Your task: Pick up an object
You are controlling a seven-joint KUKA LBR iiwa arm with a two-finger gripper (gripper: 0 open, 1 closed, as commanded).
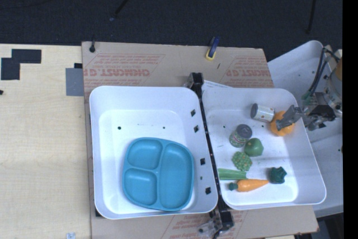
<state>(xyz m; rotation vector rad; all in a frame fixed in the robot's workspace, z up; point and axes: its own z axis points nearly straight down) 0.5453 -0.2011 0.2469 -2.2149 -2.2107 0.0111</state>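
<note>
Camera view: the grey two-finger gripper (292,115) is seen at the right bin's (313,176) far right, seemingly touching a small orange round object (281,129), its opening indiscernible, so nothing is lifted yet.

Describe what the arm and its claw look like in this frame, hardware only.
At the right edge, a white rounded housing carries dark cables looping down to a dark grey wrist block. The grey metal claw extends from it towards the white right-hand bin. Details are blurred; no markings are readable.
</note>
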